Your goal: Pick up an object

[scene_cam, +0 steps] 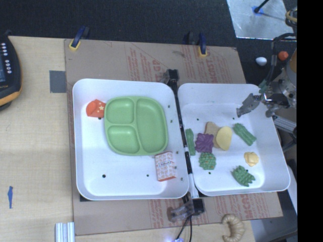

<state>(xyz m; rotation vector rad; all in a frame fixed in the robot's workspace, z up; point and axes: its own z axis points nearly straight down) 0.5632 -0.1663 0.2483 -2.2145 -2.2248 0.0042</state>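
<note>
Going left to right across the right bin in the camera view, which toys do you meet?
Green pod → purple piece → yellow piece → green piece lower right → small yellow piece, with the gripper above.

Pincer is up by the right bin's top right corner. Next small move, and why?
Probably shift toward the view's lower left and descend over the green ridged piece. The pincer hangs above bare bin floor in the right bin with nothing between its fingers, and that piece is the nearest item, lying apart from the yellow piece beside it, so there looks to be finger room.
</note>
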